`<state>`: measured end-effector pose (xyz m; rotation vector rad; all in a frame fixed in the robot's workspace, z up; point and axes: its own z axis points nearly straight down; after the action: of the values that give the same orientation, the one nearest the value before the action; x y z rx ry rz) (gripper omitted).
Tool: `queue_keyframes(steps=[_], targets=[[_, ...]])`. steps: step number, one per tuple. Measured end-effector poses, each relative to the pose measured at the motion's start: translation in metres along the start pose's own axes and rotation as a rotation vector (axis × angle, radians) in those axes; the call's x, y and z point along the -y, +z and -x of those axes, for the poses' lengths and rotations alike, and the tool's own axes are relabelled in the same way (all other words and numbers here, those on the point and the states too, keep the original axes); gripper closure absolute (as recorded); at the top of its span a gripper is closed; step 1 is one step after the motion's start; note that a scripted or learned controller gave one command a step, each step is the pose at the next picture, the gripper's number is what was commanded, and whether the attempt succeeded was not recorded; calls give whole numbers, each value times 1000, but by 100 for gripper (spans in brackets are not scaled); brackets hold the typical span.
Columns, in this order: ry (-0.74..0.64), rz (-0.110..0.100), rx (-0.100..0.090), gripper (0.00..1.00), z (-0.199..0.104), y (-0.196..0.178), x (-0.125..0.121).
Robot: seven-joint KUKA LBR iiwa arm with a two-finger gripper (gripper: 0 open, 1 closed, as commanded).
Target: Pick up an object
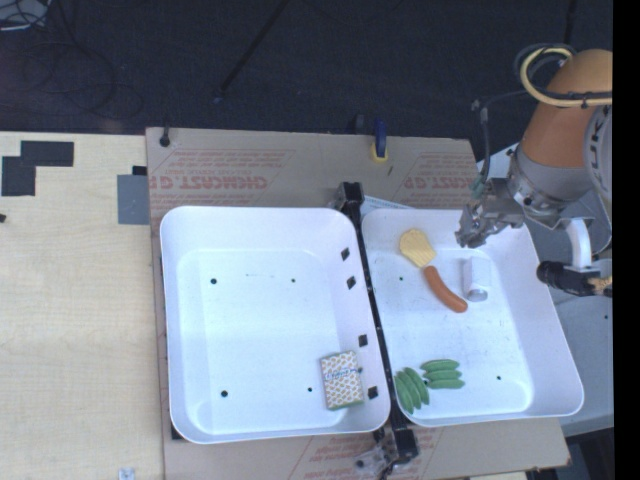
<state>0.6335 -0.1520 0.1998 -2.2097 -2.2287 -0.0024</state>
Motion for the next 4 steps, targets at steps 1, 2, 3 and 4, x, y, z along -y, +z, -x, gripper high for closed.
queue_keyframes(steps=[1,2,3,4], targets=[[13,2,7,100,65,-47,26],[12,-4,1,100,60,-68,117],[0,-1,0,100,-19,0,34],[17,3,8,100,64,-74,92]])
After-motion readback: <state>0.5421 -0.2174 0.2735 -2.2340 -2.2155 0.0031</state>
